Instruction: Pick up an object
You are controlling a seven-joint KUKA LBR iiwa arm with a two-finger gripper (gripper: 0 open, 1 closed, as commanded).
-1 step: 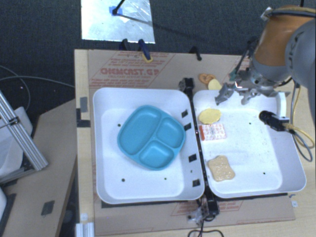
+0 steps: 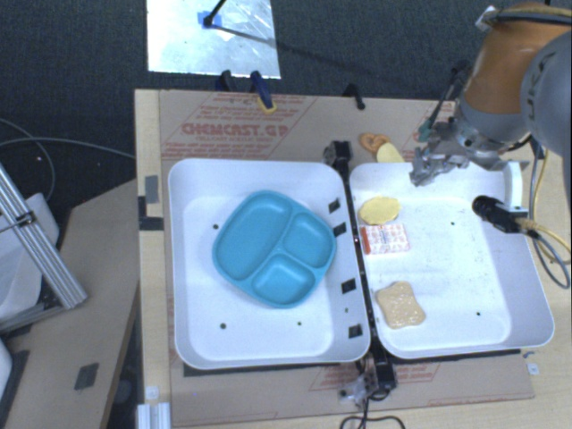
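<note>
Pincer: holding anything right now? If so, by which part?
Nothing is held. The pincer hangs over the right bin's far edge, apart from the yellow round piece.

Two bins sit side by side on the bench. The left bin (image 2: 192,329) holds a divided plate (image 2: 273,248). In the right bin (image 2: 500,320), along its left side, lie a round chip (image 2: 379,210), then a packet (image 2: 384,238), then a cracker (image 2: 400,305) nearest.

Red "CHEMCAST GP" print on the cardboard sheet (image 2: 234,129).
</note>
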